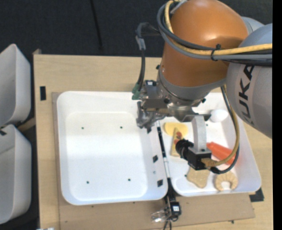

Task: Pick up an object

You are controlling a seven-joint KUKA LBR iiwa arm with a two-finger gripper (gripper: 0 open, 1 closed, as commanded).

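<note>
- Dark flooring surrounds a pale wooden bench (107, 63) that carries two shallow white bins side by side; two white moulded shells (6, 128) stand off its left edge.
- I see the left bin (102, 152) in full, its floor brightly lit and marked by four small dark dots.
- The right bin (250, 169) is covered at its far end by the arm (203, 37), whose orange band takes up the upper right of the view.
- The gripper (145, 121) hangs low over the strip where the two bins meet, toward the far end, at the left bin's right wall.
- I cannot tell whether the gripper is spread or pressed together: its tip merges with the grey housing and the bin rims behind it.
- All objects available for the pick lie in the right bin, to the right of the gripper.
- A yellow piece (173, 128) lies by that bin's left wall, the object closest to the gripper.
- A white ball (220, 115) sits further right, at the edge of the arm's housing.
- An orange object (221, 150) lies right of centre, partly hidden by robot hardware.
- A tan flat piece (197, 178) lies at the near end, with a pale ring-shaped piece (226, 181) just beside it on the right.
- A small metal fitting (166, 213) sits at the bench's near edge, in line with the seam between the bins.
</note>
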